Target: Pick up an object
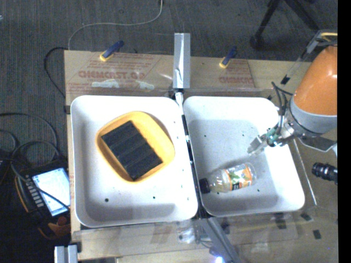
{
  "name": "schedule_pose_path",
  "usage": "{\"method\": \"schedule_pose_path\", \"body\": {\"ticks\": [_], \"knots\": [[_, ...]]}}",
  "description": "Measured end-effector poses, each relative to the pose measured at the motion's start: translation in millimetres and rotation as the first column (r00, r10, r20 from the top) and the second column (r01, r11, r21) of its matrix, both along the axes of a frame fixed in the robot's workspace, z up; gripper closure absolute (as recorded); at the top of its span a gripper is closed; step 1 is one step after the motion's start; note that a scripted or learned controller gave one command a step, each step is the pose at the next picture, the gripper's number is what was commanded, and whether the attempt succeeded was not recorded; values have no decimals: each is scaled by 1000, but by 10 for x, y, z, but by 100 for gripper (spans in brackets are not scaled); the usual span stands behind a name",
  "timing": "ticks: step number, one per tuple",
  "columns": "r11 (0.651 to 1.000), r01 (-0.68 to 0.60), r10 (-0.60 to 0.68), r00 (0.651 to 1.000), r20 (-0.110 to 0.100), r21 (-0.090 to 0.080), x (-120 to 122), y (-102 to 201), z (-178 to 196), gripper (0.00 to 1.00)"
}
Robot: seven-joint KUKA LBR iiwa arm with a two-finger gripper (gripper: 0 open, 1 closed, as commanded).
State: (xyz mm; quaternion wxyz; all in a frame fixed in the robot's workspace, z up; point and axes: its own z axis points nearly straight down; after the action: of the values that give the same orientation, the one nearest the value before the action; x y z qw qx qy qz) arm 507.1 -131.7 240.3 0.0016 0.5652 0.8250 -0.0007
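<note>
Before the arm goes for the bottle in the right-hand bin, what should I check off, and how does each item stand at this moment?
1. Bottle lies on its side in the right bin: ok.
2. Nothing on top of the bottle: ok.
3. Gripper directly over the bottle: not ok, it sits up and right of it.
4. Fingers open enough: cannot tell.
5. Yellow dish with the dark block stays apart, in the left bin: ok.

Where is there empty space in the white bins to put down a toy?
The right bin has the most bare floor: its whole far half, between the divider and the end effector, above the bottle. In the left bin, the yellow dish crowds the middle, leaving only a strip along the near edge.
</note>
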Motion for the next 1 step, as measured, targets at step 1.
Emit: {"method": "schedule_pose_path", "body": {"ticks": [1], "knots": [[973,229,-229,973,-2,0,767,193,-78,100]]}}
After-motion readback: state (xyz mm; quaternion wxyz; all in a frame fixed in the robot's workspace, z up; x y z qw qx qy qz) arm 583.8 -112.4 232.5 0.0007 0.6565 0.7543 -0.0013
